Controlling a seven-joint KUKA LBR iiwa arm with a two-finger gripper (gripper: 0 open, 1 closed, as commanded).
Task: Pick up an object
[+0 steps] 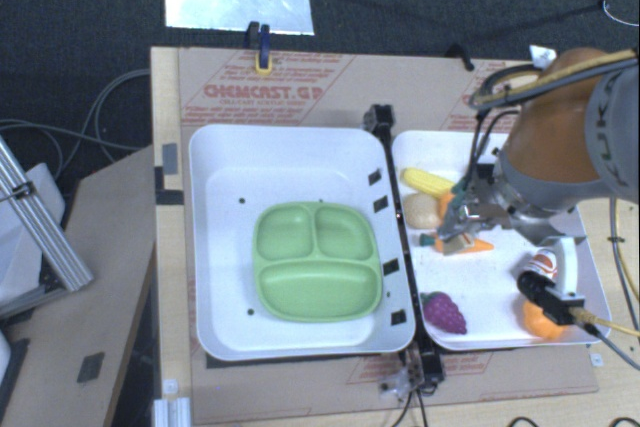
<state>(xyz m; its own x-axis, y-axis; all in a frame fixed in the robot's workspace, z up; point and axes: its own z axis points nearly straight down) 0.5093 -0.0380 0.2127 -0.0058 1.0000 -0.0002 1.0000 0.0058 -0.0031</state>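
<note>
My gripper hangs low in the right bin, near its left side. It sits right over an orange carrot that lies flat on the bin floor, and it hides the carrot's left end. A tan potato lies just left of the gripper, with a yellow banana-like piece behind it. Purple grapes rest at the bin's front left. An orange fruit sits at the front right, partly hidden by the arm's gear.
The left bin holds a green divided plate in its middle. The grey and orange arm covers the back right of the right bin. A black divider with clips runs between the bins.
</note>
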